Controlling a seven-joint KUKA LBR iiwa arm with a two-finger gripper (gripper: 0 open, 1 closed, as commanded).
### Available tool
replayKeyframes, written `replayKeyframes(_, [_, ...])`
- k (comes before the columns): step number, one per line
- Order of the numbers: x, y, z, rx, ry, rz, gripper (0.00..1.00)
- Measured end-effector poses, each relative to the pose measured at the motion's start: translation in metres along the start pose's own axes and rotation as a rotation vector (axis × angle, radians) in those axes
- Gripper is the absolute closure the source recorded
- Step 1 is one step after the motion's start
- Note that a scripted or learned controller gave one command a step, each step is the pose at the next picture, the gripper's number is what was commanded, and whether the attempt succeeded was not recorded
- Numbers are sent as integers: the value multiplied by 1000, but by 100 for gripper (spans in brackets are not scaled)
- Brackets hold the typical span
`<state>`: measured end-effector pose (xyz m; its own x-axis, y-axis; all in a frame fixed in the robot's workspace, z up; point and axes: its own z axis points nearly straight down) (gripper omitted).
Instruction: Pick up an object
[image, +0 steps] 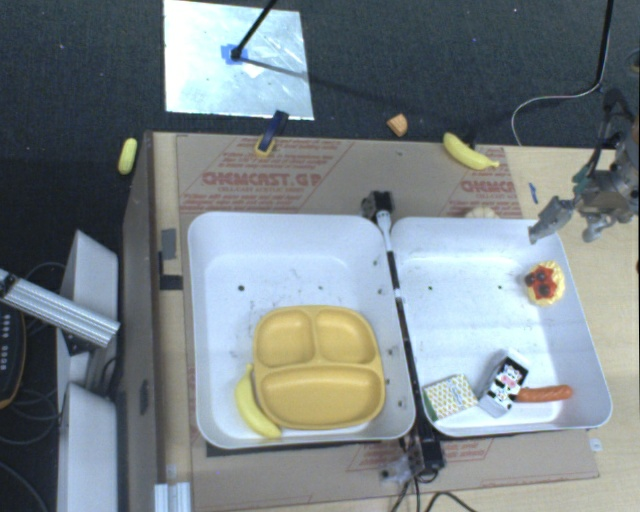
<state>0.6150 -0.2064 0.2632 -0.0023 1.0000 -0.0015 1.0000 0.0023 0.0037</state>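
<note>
Gripper (566, 221) open, empty, above bin (480, 255)

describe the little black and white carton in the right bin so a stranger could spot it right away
Look in the right-hand white bin, down by its near edge. Three things lie there in a row: a green and cream packet, then the small black and white carton, then an orange sausage-shaped toy. The carton is the middle one, the only black and white item, its end touching the sausage.
</note>
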Motion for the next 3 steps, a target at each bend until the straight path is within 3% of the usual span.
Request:
replayKeyframes(1, [0,19,9,1,-1,-2,0])
replayKeyframes(3, [0,23,-2,0,-1,-2,0])
